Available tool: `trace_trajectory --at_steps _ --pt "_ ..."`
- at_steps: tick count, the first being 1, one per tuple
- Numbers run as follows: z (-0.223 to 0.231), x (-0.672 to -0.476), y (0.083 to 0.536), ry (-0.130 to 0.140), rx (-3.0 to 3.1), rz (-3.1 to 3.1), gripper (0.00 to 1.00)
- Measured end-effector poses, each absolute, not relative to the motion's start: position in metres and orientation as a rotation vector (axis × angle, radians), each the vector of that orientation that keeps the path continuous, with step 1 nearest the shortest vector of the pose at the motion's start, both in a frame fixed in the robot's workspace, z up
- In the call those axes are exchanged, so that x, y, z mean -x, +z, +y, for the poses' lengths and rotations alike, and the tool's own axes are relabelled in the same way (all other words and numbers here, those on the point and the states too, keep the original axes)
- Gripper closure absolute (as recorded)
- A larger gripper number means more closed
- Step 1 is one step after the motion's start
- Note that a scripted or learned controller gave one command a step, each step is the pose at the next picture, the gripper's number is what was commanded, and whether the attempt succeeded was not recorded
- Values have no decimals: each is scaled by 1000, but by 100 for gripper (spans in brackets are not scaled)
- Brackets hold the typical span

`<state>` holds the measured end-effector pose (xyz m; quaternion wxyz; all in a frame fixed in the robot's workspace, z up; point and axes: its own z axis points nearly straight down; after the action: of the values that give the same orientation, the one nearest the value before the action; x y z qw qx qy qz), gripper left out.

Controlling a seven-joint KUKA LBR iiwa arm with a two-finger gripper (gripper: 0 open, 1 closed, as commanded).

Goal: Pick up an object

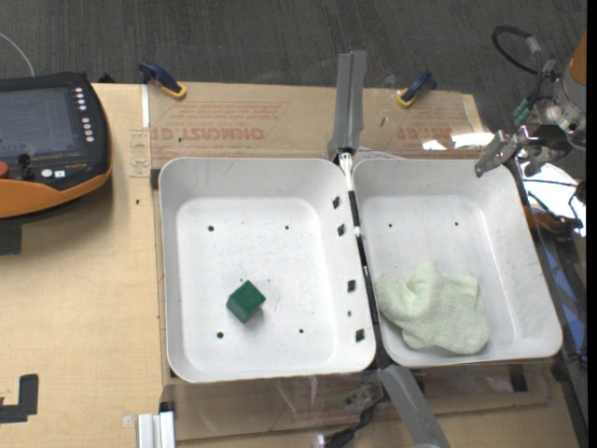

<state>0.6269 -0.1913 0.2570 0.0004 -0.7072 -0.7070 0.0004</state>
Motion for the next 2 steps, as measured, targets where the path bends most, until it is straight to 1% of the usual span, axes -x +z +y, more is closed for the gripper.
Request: trace_trajectory --at_steps 1,2 --pt "-142 -625 180 1 1814 -2565 0" --pt "-74 -547 192 1 1517 -2751 0"
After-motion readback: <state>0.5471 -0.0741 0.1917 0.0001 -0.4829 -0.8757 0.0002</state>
